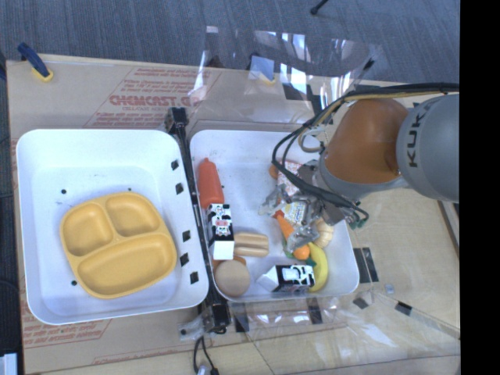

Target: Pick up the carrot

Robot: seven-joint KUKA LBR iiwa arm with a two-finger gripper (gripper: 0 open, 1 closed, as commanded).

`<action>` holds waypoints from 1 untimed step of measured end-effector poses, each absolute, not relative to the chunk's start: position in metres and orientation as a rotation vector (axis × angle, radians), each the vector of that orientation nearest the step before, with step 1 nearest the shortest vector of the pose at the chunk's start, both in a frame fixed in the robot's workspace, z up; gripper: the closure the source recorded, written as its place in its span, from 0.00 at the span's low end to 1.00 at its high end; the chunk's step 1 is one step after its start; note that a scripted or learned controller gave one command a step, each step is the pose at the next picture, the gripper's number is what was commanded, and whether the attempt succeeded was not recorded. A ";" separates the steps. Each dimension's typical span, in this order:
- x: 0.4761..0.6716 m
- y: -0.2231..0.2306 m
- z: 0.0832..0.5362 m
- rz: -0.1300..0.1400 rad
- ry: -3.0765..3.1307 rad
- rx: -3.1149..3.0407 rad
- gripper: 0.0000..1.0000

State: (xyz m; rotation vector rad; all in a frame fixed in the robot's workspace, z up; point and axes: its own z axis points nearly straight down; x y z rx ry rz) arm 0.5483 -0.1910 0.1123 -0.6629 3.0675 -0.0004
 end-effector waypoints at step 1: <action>0.507 -0.209 0.096 -0.009 3.061 -0.611 0.00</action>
